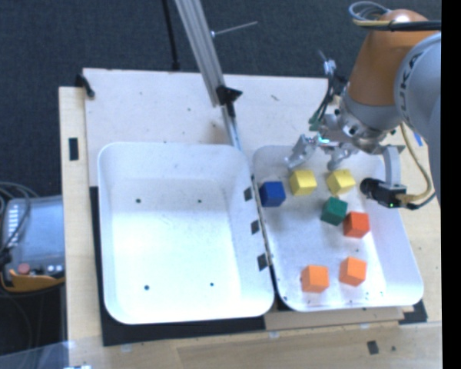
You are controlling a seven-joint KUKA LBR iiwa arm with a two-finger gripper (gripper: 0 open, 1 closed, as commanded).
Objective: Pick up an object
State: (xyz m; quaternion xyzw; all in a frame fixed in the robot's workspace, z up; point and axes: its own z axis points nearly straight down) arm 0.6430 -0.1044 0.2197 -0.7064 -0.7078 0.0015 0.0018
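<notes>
The left bin [177, 229] sits beside the right bin [384, 283], their inner walls touching. A slanted metal post [203, 48] rises from the far side of the bench [138, 106], coming down near the gap between the bins.

The arm [392, 60] reaches in from the right over the far end of the right bin, its orange band above the wrist and the wrist tipped down and leftward. The gripper [316, 154] hangs over the bin's far edge with its two fingers spread wide, nothing between them, just above the two yellow cubes.

Seven cubes lie in the right bin. From the left: one blue cube [273, 194] near the inner wall; two yellow cubes [303, 181] [340, 181] side by side at the far end; one green cube [334, 211]; and three orange cubes, one [356, 224] touching the green cube and two [315, 278] [353, 270] at the near end.
</notes>
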